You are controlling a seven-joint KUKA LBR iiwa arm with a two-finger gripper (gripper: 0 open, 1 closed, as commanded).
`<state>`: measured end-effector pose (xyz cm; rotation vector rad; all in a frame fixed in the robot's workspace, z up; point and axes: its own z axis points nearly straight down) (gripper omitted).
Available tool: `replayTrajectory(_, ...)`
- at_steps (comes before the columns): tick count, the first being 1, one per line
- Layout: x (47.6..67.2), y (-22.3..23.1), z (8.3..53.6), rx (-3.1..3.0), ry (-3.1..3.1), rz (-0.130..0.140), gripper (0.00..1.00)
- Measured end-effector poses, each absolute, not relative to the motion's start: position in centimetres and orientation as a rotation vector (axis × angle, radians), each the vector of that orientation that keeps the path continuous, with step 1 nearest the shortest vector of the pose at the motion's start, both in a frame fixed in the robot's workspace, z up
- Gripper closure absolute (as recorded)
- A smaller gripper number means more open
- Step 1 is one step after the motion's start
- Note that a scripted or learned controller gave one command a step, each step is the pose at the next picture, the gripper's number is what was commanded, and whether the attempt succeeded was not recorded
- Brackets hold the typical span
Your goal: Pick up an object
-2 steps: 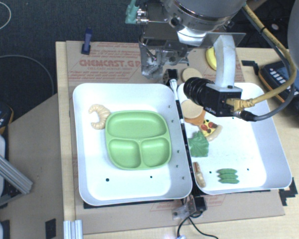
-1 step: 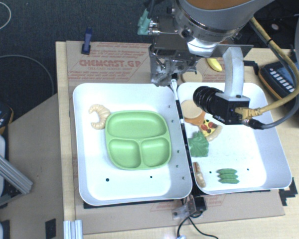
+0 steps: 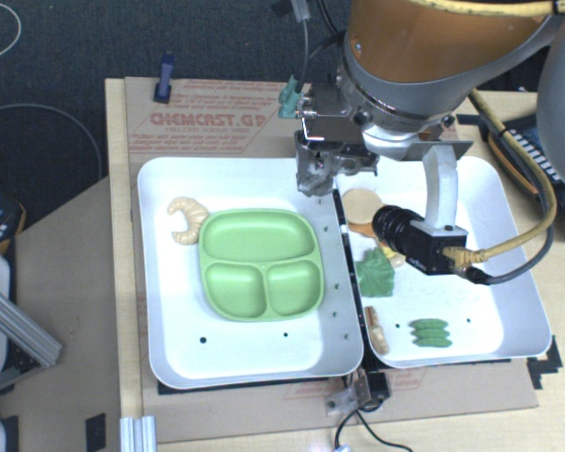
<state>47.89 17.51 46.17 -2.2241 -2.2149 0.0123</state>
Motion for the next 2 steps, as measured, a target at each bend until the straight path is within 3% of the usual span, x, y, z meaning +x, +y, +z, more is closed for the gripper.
replayTrajectory(1,47.7,11.2,28.1,-2.224,-2.208,0.027,1.00)
replayTrajectory(2,48.0,13.8,54.4,-2.225,-2.230,-0.030,1.00)
